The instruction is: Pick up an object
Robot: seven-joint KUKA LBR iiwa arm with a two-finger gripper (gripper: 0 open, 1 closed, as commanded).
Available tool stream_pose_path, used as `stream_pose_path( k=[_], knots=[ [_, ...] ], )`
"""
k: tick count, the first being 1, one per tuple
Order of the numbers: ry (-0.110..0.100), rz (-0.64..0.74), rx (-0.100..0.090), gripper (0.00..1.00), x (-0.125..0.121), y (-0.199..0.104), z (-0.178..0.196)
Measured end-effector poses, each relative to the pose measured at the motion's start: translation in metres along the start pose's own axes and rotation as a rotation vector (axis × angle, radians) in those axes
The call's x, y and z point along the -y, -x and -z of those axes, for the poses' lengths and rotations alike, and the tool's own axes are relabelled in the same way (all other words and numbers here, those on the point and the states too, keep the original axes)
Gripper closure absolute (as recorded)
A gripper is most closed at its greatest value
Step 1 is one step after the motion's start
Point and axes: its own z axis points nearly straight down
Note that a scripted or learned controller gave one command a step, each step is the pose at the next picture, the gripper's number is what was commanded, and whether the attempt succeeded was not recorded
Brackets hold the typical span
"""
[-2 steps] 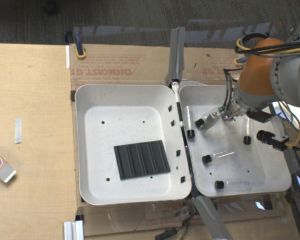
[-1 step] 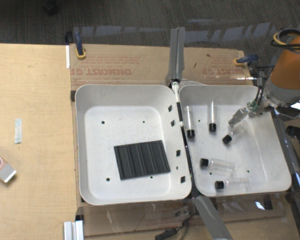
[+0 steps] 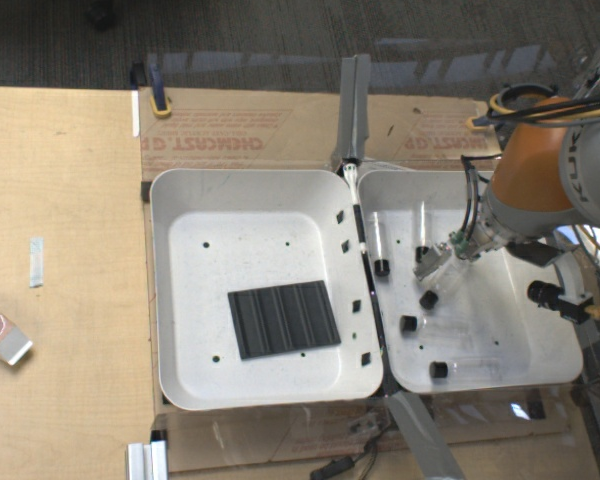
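**Counting what is lying on the bench**

Two shallow white bins are sitting side by side: the left bin [image 3: 170, 268] and the right bin [image 3: 540, 368]. One dark ribbed panel [image 3: 283, 319] is lying in the left bin. Several clear tubes with black caps, about four as far as can be told, are lying scattered in the right bin [image 3: 378, 246]. One arm [image 3: 535, 173] is reaching in with one gripper [image 3: 442, 263]. On the bench outside, one small grey strip [image 3: 36, 263] and one red-and-white eraser-like block [image 3: 2, 335] are lying.

A ridged mat [image 3: 283, 319] lies in the left bin [image 3: 170, 268].
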Motion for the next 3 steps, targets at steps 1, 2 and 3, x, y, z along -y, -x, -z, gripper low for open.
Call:
stream_pose_path(
  k=[1, 2, 3],
  knots=[
    [-0.001, -0.003, 0.000, 1.00, 0.001, 0.001, 0.009],
    [0.000, -0.003, 0.000, 0.00, 0.000, 0.001, 0.009],
    [-0.001, 0.027, 0.000, 0.00, -0.063, 0.012, -0.001]
  ],
)
